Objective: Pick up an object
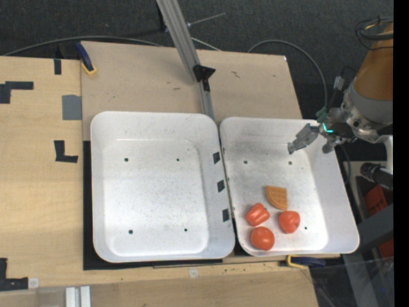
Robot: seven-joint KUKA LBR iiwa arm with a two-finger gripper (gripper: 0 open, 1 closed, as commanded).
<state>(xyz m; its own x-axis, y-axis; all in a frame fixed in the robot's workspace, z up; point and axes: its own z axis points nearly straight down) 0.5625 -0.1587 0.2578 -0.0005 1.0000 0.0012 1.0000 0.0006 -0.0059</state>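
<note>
Gripper (311, 139) open above right bin (332, 190) (nothing between fingers), well apart from three red pieces (271, 226).

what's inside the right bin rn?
In the right bin: three red pieces and one orange wedge, all clustered near the front. The tool hangs over the bin's far right corner and covers the floor there.

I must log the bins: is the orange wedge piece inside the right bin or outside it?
Inside. The orange wedge lies on the floor of the right bin, just above three red pieces.
</note>
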